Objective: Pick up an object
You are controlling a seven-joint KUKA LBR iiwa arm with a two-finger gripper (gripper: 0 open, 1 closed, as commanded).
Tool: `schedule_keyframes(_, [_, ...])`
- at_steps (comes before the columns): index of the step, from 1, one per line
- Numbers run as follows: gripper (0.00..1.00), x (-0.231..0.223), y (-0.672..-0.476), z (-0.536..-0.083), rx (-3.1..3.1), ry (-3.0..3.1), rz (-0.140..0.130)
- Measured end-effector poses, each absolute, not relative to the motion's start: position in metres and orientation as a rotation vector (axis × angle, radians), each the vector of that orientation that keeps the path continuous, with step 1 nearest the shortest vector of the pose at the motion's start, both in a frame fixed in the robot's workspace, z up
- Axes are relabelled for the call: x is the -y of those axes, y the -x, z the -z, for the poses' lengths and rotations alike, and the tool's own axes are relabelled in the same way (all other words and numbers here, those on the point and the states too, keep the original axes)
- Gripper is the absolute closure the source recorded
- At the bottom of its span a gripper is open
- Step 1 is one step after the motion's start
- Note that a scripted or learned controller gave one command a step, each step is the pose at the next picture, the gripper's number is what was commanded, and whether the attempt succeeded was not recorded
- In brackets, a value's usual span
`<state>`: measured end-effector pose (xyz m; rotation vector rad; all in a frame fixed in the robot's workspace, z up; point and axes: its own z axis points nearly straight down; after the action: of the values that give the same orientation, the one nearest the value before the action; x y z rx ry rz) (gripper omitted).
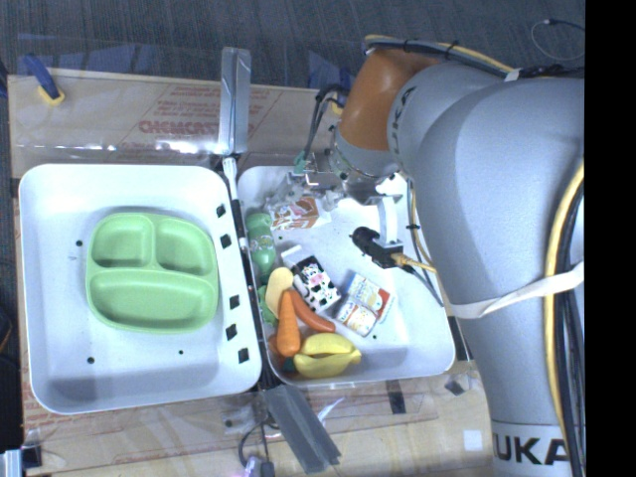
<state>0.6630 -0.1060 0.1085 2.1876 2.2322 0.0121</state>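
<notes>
Gripper [316,179] and wrist of the grey KUKA arm [497,197] hang low over the far end of the right bin [422,351], just beneath the orange band [373,102]; from where I stand the arm's bulk and its cables mask the tip, so whether it is open, closed or gripping anything cannot be told.

Just beside the tip lies a crinkled snack packet [295,211], printed in red and white. Toys crowd the bin's left wall: green pieces [260,241] at the far end, then a pale yellow piece [278,288], a carrot [287,326] touching it, a red chilli [314,317] crossing beside the carrot, and a yellow banana [323,356] at the near end. A black-and-white cow-print carton [318,284] sits near the middle, with a small printed box [363,304] just to its right.

Alongside, the left bin [45,296] carries a green divided plate [153,272] with three compartments, lying flat near its centre. Both bins rest on a cardboard-covered bench [119,117].
</notes>
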Motion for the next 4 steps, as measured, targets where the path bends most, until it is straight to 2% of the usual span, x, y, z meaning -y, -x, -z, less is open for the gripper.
schedule_keyframes(1, [0.00, 0.103, -0.658, -0.109, -2.313, -2.077, -0.019])
schedule_keyframes(2, [1.00, 0.103, -0.659, -0.123, -2.315, -2.070, -0.018])
schedule_keyframes(3, [0.00, 0.103, -0.659, -0.122, -2.316, -2.071, -0.017])
schedule_keyframes(4, [0.00, 0.116, -0.626, -0.113, -2.503, -1.866, -0.026])
